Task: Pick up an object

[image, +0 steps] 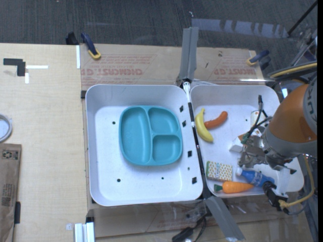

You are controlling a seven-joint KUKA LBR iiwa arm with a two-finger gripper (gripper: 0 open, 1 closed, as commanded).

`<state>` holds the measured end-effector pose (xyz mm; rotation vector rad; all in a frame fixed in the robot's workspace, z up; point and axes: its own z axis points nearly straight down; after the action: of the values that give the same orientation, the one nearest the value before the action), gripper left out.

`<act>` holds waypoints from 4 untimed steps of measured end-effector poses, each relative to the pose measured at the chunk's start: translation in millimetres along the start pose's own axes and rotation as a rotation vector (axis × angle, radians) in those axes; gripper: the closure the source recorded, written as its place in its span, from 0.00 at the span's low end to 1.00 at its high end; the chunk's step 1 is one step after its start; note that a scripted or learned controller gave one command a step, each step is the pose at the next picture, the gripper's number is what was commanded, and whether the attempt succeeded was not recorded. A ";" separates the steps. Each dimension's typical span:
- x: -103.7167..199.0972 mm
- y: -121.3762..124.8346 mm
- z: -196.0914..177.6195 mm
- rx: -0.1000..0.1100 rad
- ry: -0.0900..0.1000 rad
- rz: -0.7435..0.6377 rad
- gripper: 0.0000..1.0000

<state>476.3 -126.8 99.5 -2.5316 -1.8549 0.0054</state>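
Orange-banded and grey, the arm reaches in from the right of the frame, its hand (pixel 248 158) lowered into the right bin (pixel 237 92), apparently searching for something to lift. Whether the hand is wide or narrow cannot be told from here. Candidates lie close: a blue object (pixel 255 177) and a carrot (pixel 236 187) just below the hand, a banana (pixel 203 127) further left. A teal divided plate (pixel 150 135) sits in the left bin (pixel 101 145).

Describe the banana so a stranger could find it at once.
Look in the right-hand white bin, on its side nearest the bin that holds the teal divided plate. The banana lies there, its upper end beside an orange-red sausage. It is the only yellow, curved item in that bin.
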 end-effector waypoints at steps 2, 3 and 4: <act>-53.3 16.9 8.7 -0.002 0.000 0.106 0.00; -33.1 77.3 8.0 -0.003 -0.001 0.010 0.00; -33.2 77.1 -0.6 -0.001 -0.002 0.007 1.00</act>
<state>539.7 -181.7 99.8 -2.5395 -1.8475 0.0074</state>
